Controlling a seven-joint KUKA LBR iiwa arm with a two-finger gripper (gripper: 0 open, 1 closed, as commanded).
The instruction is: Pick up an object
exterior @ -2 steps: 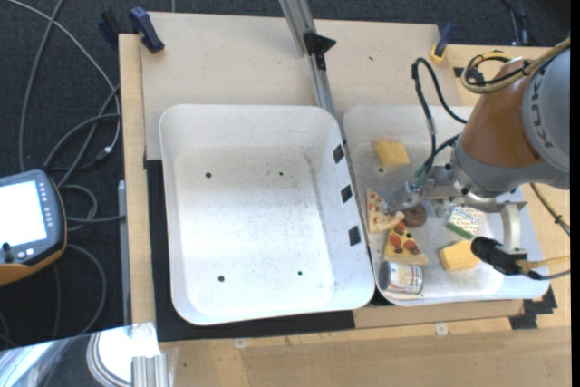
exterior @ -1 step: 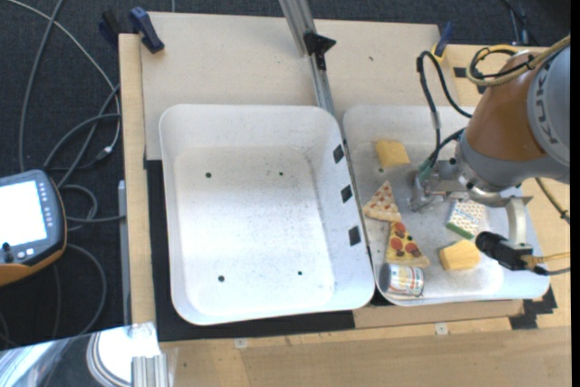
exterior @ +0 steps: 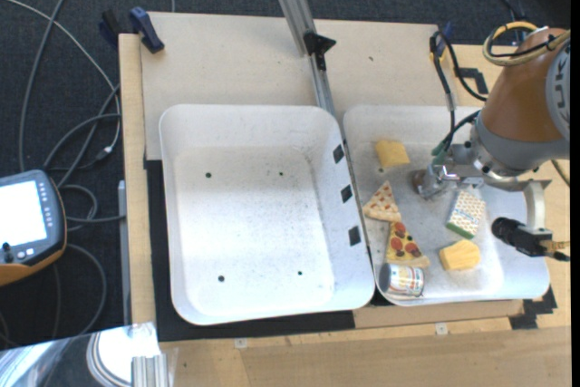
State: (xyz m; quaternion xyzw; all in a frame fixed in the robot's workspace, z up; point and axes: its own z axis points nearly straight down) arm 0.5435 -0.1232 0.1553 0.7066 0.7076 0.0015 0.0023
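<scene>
Pendant (exterior: pixel 27 222): grey control unit with a screen, on the dark floor at the far left, partly cut off by the frame edge.
Table (exterior: pixel 236 59): pale wooden top that carries both bins; a blue clamp (exterior: pixel 145 27) grips its back left corner.
Left bin (exterior: pixel 245 213): white and shallow, with small dark dots on its floor.
Metal rail (exterior: pixel 294 0): comes down from the top at a slant and ends between the two bins.
Right bin (exterior: pixel 362 127): white, holds all the objects.
Pizza slices: one (exterior: pixel 382 202) near the left wall, a second (exterior: pixel 404 244) just below it.
Can (exterior: pixel 401 279): lies on its side at the front rim; label too small to read.
Yellow block (exterior: pixel 391 152): near the back of the bin.
Yellow wedge (exterior: pixel 460 256): toward the front right.
Patterned packet (exterior: pixel 468 213): green and white, just beside the hand; print not readable.
Hand (exterior: pixel 435 179): low over the bin, between the yellow block and the packet; too small and blurred, so I cannot tell its state.
Arm (exterior: pixel 521 104): grey and orange, hides the right back part of the bin.
</scene>
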